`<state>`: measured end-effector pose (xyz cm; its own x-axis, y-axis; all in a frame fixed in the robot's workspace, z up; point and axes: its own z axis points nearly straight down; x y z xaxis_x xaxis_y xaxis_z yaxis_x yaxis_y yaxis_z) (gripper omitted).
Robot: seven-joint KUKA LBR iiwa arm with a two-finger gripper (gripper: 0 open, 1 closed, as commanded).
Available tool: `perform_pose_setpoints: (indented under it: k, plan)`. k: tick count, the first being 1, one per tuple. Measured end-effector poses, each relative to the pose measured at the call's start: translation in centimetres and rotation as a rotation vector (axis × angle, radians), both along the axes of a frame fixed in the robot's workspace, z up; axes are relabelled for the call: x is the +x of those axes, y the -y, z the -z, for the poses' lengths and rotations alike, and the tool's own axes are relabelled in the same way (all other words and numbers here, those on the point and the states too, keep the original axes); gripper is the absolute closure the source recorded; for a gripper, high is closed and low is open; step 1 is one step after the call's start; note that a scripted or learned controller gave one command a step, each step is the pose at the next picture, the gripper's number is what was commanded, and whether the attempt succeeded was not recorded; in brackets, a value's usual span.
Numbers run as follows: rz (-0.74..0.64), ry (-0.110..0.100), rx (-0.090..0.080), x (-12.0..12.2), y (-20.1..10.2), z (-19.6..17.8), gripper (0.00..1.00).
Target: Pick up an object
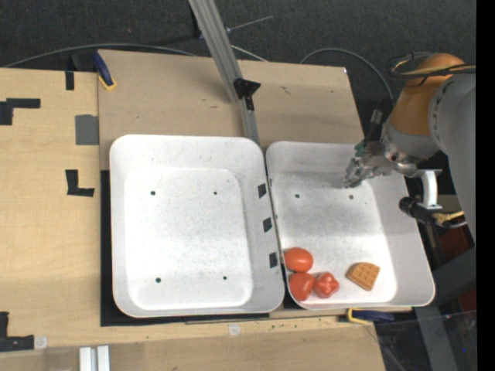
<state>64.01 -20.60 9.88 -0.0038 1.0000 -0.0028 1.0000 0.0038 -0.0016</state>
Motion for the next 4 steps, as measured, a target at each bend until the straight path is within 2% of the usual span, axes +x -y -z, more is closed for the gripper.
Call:
perform_pose_setpoints:
  k: [2,3,4]
  plan:
    - [0.002,0.006,0.002,-0.5,-0.5,-9.8,1.00]
    - [-0.002,0.002,0.005,-0.8,-5.6,-11.2,1.00]
    - [-0.003,0.000,0.005,-2.1,-11.5,-11.5,1.00]
